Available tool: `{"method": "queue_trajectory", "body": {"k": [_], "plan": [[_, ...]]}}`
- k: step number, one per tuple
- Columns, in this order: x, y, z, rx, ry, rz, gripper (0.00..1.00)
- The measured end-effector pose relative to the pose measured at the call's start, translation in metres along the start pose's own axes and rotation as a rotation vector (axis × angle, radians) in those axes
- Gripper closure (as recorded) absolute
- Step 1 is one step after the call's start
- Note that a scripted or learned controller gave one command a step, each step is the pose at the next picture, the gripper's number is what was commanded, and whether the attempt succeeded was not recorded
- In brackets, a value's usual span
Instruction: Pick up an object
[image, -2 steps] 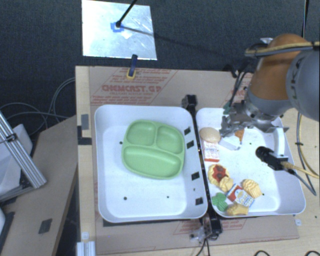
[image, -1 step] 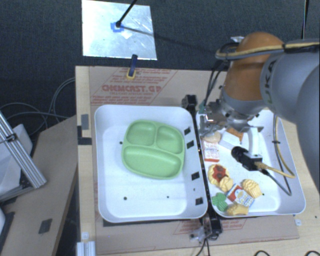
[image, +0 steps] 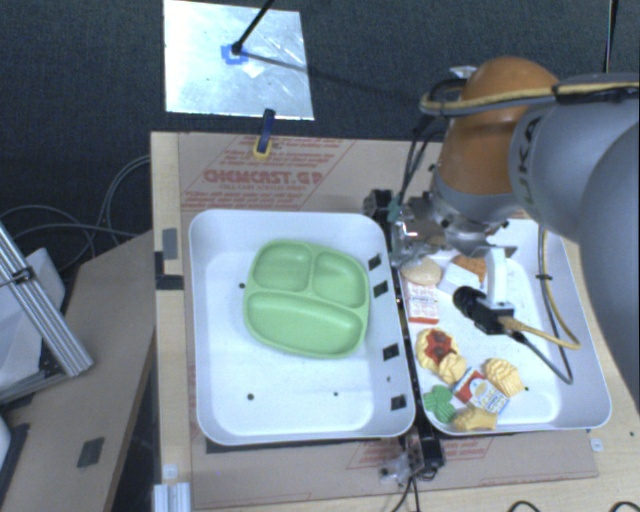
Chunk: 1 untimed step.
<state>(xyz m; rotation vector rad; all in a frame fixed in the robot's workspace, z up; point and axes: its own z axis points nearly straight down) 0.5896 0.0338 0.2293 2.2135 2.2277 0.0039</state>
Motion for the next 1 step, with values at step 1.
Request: {"method": "queue_trajectory", "body": {"k": [1], "plan": [[-0.0024,-0.0022,0.0039,0.001,-0.001,0.004,1.00]]}}
